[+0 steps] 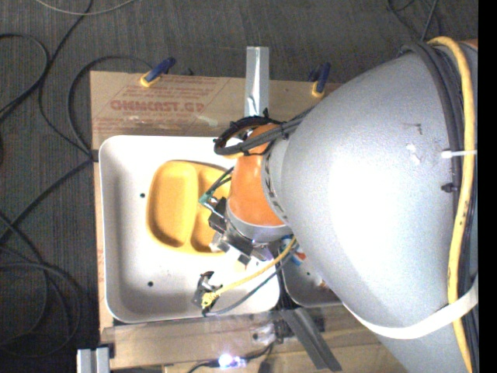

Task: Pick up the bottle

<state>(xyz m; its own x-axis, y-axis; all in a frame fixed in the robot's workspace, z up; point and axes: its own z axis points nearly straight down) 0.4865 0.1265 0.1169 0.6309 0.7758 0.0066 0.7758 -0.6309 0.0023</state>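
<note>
Two shallow white plastic bins with rounded corners are seen side by side. The left bin (124,208) is smooth and matte. The right bin (311,290) is largely covered by the broad, smooth grey arm (373,193), whose orange band (252,189) is seen above the left bin's right edge.

One glossy yellow plastic dish (175,204), rounded and hollowed, is laid in the left bin's middle, its right end overlapped by the metal gripper (231,243). Whether the gripper is spread or pressed together cannot be told. Where the bottle lies cannot be told either.

A flat brown board with red lettering (155,107) is spread under the bins, and two blue clamps (158,70) (319,74) are fixed at its far edge. Bare white floor is left along the left bin's left and near sides. Dark ribbed carpet (46,154) is laid around the bench.
</note>
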